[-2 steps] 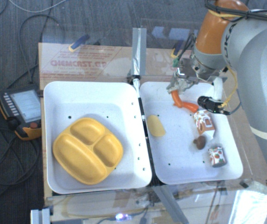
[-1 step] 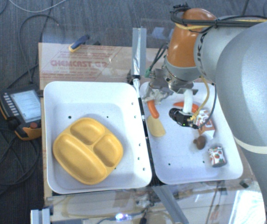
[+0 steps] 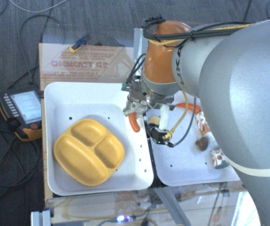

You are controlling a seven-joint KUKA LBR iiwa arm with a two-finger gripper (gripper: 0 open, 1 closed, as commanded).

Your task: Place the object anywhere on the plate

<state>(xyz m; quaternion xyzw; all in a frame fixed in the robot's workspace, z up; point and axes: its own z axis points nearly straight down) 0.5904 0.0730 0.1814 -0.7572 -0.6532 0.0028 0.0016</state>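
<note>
A yellow plate point(image 3: 89, 150) with three compartments lies in the left white bin point(image 3: 54, 98), towards its front left. My gripper point(image 3: 135, 113) hangs over the right side of that bin, close to the wall between the two bins. It is shut on a small orange-red sausage-shaped object point(image 3: 134, 123), which sticks out below the fingers, pointing down. The object is up and to the right of the plate, apart from it. The grey arm and its orange band point(image 3: 165, 55) cover much of the right bin.
The right bin point(image 3: 186, 173) holds a brown lump point(image 3: 201, 144), a red-and-white piece point(image 3: 218, 157), a white and orange item point(image 3: 202, 122) and an orange piece point(image 3: 187, 107). A cardboard sheet point(image 3: 85, 65) lies behind the left bin. A handheld tablet point(image 3: 21, 106) sits to the left.
</note>
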